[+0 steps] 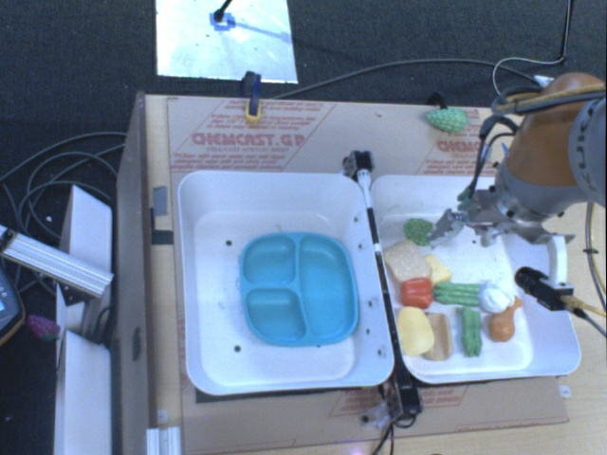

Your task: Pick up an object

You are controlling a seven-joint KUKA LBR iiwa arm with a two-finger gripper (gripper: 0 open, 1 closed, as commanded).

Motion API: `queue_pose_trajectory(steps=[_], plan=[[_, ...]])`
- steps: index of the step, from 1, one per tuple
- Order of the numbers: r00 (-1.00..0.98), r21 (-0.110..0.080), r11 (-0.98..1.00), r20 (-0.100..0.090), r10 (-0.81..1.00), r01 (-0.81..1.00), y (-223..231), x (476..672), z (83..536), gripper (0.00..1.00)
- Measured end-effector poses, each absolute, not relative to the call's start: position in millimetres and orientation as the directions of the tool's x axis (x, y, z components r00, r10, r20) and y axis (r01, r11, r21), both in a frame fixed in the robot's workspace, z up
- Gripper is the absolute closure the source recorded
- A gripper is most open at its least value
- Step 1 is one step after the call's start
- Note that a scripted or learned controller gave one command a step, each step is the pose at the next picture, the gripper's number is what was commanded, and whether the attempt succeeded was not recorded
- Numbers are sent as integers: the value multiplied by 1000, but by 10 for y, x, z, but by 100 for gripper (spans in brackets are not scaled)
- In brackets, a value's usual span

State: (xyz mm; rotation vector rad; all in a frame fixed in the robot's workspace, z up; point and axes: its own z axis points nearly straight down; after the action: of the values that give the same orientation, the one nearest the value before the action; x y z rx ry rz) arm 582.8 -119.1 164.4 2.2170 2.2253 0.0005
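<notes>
**Arm poised over the right bin, before a grasp**

The arm (550, 150) is seen reaching in from the right, with its gripper (471, 218) held over the far part of the right bin (560, 349). The state of the jaws cannot be told from this slanted view, and nothing is seen held between them. The toy foods are gathered in the near half of that bin: a green broccoli piece (418, 229) lies just beside the gripper, with a bread slice (408, 261), a cheese wedge (438, 270), a red tomato (416, 293), a green bean pod (458, 294), a yellow piece (414, 330), a second green pod (470, 331) and a drumstick (504, 321) packed closely below it. The left bin (204, 207) is occupied by a blue divided plate (299, 287). A green piece (447, 119) rests on the tabletop (313, 136) beyond the bins.

The step in hand is judged to be the approach. It is best done by choosing one piece with free space on two sides; the broccoli, nearest and least crowded, is suggested. The descent should be centred over it, so that neighbours are not pinched and the bin wall is not struck.
</notes>
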Motion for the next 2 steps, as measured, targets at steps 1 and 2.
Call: queue_pose_trajectory(steps=[1,2], plan=[[-4,13,4,-1,1000,1000,-1026,6267,884,0],[-6,6,6,-1,1000,1000,-1144,6698,1695,0]])
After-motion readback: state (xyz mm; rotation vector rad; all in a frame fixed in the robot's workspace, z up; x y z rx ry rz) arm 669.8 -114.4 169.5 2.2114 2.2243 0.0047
